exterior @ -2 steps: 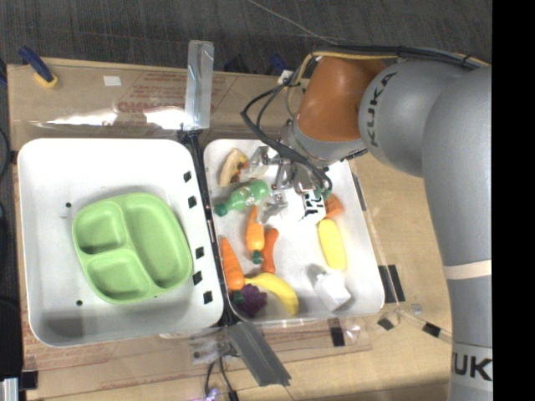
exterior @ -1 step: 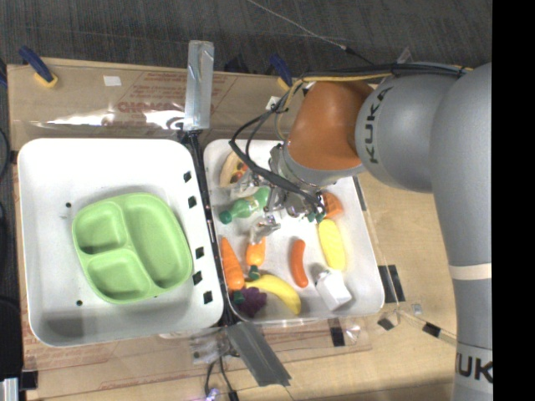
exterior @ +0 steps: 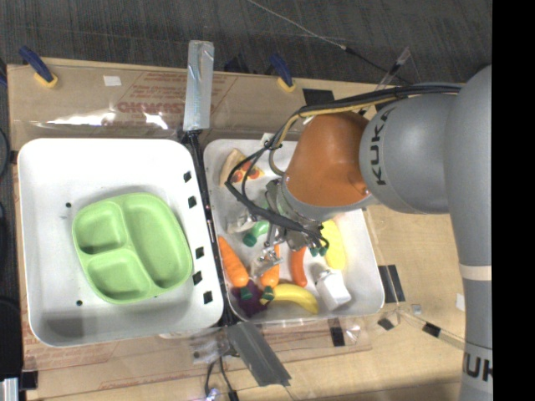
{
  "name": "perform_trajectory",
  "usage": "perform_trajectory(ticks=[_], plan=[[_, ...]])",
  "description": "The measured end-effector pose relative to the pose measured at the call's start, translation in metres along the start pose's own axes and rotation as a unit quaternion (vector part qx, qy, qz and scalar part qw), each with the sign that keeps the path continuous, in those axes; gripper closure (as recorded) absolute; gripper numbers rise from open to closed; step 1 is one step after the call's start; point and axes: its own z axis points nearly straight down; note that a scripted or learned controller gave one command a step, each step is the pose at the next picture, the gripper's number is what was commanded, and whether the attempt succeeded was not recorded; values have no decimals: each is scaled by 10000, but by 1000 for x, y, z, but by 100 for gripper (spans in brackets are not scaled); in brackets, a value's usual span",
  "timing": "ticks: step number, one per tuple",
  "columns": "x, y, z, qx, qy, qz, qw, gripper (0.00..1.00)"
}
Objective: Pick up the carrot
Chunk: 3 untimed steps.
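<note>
The carrot (exterior: 232, 262), orange and tapered, lies along the left wall of the right bin (exterior: 368, 257), pointing toward the near corner. My gripper (exterior: 270, 256) hangs low in the middle of that bin, just right of the carrot's lower end, among the toys. The arm's orange band and grey wrist cover much of the bin's far half. Nothing can be seen held in the gripper.
Around the gripper lie a second orange piece (exterior: 298, 266), a banana (exterior: 295, 297), a dark purple fruit (exterior: 247, 296), a white block (exterior: 333, 289), a yellow piece (exterior: 335, 246) and a green piece (exterior: 255, 234). The left bin (exterior: 50, 174) holds a green divided plate (exterior: 132, 246).
</note>
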Motion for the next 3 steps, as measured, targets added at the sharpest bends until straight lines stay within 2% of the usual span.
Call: perform_trajectory(ticks=[1,2,3], plan=[[35,6,0,0,3,-369,9993,0],[33,8,-10,2,-7,-415,9991,100],[38,54,-102,16,-27,-1800,9837,100]])
